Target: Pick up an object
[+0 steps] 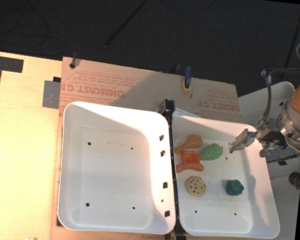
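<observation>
While nothing is yet lifted, the job is best judged by reading the bench from the left of the frame across. At centre left sits the left bin (83,135), white, with only small dark dots on its floor. Just past the black clips in the middle lies the right bin (261,212), and everything worth picking is in its left half: a tan drumstick-shaped toy (190,143) touching an orange piece (190,160), a green leafy toy (211,152) just beside them, a round speckled cookie (195,186) below, and a dark green lump (234,187) standing apart toward lower right. At the right edge, the gripper (241,140) hangs over the bin's upper right part; whether it is spread or pressed together I cannot tell. To my eye the lump is the safest choice, since it has clear space around it; the arm should centre above it before descending, because the clustered toys could be nudged instead of caught
</observation>
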`<move>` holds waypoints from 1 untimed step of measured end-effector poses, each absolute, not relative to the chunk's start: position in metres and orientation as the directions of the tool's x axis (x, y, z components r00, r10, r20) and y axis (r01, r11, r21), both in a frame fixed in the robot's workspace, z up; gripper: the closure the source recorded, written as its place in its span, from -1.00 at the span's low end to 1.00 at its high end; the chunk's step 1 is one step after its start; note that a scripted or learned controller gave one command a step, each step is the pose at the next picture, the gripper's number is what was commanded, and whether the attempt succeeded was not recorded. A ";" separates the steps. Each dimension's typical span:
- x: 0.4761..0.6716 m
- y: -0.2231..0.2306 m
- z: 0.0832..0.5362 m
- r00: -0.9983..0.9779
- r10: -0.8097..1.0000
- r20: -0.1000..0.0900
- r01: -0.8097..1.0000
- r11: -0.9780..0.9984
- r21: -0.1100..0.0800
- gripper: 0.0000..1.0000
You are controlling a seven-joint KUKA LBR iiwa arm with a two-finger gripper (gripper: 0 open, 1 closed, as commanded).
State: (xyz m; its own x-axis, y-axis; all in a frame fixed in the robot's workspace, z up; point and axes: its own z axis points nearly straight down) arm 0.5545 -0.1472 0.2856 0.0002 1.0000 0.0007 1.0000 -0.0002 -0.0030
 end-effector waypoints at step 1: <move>0.555 -0.148 0.295 -0.001 1.000 0.001 1.000 0.001 -0.004 1.00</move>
